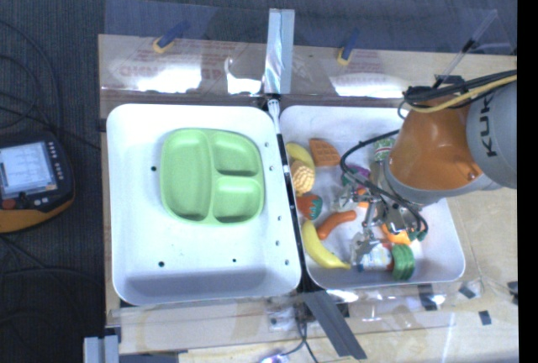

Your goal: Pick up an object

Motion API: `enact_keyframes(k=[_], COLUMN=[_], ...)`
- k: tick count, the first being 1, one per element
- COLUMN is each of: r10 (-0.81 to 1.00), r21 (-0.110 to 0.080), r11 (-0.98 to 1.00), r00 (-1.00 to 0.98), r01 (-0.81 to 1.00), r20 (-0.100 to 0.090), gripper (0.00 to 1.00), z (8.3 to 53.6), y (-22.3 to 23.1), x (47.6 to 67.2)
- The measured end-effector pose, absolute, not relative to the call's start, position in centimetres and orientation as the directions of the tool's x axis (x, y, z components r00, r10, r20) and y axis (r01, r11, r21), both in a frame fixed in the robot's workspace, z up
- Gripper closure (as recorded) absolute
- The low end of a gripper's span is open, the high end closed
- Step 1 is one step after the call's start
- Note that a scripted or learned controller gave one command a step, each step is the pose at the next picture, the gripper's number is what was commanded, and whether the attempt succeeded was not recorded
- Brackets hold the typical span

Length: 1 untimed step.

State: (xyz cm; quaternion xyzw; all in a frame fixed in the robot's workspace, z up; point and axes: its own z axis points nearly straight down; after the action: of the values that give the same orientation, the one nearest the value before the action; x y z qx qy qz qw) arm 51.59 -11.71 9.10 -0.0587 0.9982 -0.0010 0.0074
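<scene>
Where toys crowd, pincer (367,245) low.

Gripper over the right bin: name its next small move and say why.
Probably a short, straight descent. The gripper hangs low in the right bin, among the toy food, with the banana just beside it and a green piece on its other side. No item visibly sits between its fingers, so nothing is picked yet.
</scene>
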Motion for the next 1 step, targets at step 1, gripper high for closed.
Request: enact_keyframes(k=[1], r10=[-0.118], r21=[-0.009], r11=[0.993], r00=[-0.993], r01=[-0.118], r20=[-0.018], gripper=[0.0], z=[9.14], y=[-10.16], x=[51.41])
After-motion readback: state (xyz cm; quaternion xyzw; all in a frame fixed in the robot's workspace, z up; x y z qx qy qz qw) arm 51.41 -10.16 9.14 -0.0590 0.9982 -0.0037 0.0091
